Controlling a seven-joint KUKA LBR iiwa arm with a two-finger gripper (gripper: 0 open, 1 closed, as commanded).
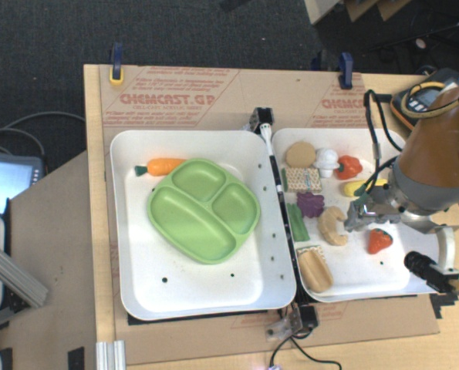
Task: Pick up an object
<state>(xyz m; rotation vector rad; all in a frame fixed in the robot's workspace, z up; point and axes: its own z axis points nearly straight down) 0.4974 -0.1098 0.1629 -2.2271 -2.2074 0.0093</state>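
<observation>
The right bin [383,284] holds several toy foods: a round tan bun [300,155], a white mushroom [326,159], a red pepper [350,166], a yellow banana [357,188], a waffle square [302,179], purple grapes [312,203], a green bean [295,220], a tan chunk [333,227], a red strawberry [379,241] and a bread roll [315,270]. My gripper [359,214] hangs low in this bin. It sits between the tan chunk on its left and the strawberry at its lower right, just below the banana. Nothing is visibly held.
The left bin [129,206] carries a green divided plate [204,210] and an orange carrot [163,166] by its upper left. A black rail [274,168] divides the bins. The arm's orange band [437,153] covers the right bin's far right side.
</observation>
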